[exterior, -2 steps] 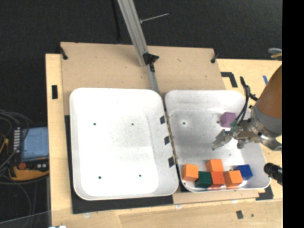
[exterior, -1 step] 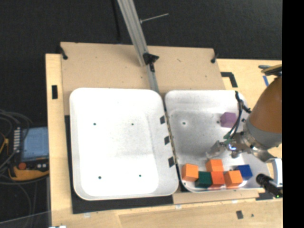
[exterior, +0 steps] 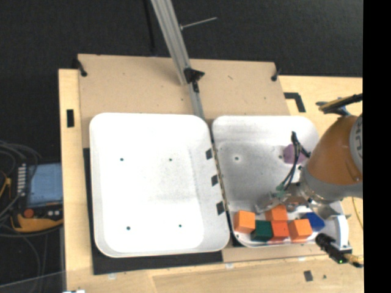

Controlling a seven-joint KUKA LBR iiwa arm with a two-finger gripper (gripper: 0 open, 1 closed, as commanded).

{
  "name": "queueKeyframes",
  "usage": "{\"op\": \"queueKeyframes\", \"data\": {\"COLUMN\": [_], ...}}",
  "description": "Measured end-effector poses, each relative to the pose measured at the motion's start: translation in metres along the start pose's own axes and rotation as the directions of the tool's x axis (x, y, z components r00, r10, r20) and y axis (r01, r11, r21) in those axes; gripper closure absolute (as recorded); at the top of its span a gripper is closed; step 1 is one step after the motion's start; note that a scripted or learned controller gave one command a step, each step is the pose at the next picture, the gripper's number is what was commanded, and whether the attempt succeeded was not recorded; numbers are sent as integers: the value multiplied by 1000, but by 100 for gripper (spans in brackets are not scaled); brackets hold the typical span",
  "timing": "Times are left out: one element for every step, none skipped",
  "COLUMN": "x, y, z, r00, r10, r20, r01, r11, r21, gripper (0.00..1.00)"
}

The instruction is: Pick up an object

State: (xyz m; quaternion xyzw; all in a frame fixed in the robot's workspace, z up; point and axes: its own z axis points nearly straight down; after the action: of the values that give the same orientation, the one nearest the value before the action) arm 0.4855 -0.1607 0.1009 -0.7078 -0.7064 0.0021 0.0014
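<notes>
Crowding the near corner of the right bin (exterior: 256,133), the blocks (exterior: 275,223) sit packed together (orange, green, blue). Jaws' state: cannot tell, hidden under the arm (exterior: 333,163). Best to target an edge block, descending straight.

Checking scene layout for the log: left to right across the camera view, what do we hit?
Blue device off the bench → left white bin → right white bin → orange block → green block → blue block → orange-banded arm.
</notes>
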Motion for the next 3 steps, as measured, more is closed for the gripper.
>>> {"op": "queueKeyframes", "data": {"x": [1,4,10], "y": [3,11,5], "z": [-14,-60,-109], "r00": [1000,1000,1000], "r10": [9,-6,-7], "r20": [-2,0,0], "r01": [-9,6,7], "r11": [1000,1000,1000], "r21": [-10,-11,-12], "gripper": [100,100,100]}}
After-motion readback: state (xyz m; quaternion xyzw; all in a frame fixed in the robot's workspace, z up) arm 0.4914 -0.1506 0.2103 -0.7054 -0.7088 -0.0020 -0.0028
